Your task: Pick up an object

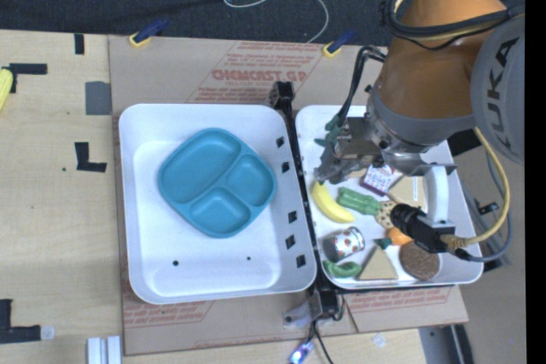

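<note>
My gripper hangs low over the upper left part of the right bin, just above a yellow banana. A green pickle-like piece lies right of the banana. Below them sit a small can, a tan wedge and a brown round cookie. A purple-and-white packet lies beside the gripper, partly under the arm. An orange carrot piece is half covered by a black cable plug. Nothing shows held in the gripper.
The left bin holds a blue divided plate. A white handle-shaped item lies at the right bin's right side. The big orange-and-grey wrist covers the right bin's back part. Clips line the wall between the bins.
</note>
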`<action>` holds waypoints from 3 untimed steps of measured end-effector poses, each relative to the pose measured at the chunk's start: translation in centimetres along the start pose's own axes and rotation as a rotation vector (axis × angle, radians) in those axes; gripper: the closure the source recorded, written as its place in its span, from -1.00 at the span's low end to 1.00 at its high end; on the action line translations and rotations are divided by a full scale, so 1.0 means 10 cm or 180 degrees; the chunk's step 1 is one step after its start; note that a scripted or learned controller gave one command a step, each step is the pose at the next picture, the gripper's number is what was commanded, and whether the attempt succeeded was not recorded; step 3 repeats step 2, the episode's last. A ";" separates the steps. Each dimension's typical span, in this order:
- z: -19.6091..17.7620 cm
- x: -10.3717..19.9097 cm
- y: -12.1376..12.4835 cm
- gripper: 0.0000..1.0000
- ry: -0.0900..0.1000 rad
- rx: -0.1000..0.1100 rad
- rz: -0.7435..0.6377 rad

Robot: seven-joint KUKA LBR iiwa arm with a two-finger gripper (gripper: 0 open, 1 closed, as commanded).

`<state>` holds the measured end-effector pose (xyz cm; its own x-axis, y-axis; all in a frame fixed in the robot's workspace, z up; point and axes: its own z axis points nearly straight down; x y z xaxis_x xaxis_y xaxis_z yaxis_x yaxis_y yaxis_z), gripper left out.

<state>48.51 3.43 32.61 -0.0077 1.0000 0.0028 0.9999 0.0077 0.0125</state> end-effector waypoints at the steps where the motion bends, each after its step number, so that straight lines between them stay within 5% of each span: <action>1: -0.98 0.58 0.01 1.00 -0.0003 0.0016 -0.0002; 3: -1.28 0.81 0.01 1.00 -0.0009 0.0033 0.0015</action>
